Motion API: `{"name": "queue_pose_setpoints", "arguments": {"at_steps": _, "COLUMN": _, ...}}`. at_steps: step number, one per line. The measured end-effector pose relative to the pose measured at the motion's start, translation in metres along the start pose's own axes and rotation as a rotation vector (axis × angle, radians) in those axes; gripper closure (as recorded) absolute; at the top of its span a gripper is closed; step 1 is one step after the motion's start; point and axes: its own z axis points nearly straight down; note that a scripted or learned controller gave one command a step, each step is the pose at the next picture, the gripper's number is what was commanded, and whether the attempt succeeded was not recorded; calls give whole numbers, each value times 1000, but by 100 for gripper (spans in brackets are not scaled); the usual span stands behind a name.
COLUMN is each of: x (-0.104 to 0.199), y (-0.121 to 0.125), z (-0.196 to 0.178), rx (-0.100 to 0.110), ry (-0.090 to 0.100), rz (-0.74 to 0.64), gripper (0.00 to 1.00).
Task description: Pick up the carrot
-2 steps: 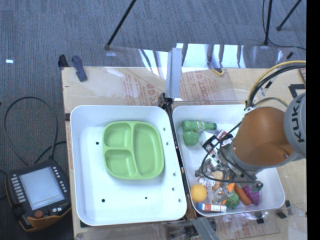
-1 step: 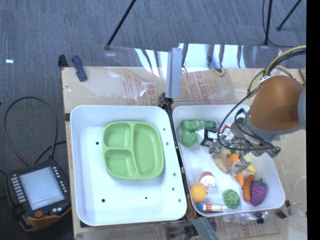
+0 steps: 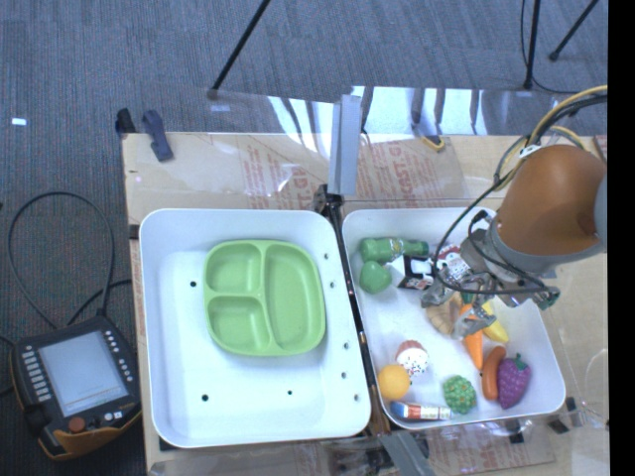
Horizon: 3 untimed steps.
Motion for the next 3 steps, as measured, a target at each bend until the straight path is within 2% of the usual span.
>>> {"name": "queue_pose_setpoints", "arguments": {"at_steps": 1, "x": -2, "y": 0, "z": -10, "rx": -1, "ry": -4, "rz": 4, "gripper": 100}}
{"name": "queue_pose_setpoints", "arguments": {"at_steps": 2, "x": 9, "y": 14, "z": -105, "rx": 4, "ry": -3, "rz": 109, "gripper": 100}}
{"name": "queue_pose_setpoints", "arguments": {"at_steps": 3, "x": 60, "y": 35, "z": 1, "rx": -3, "ry": 3, "rz": -322, "gripper": 100}}
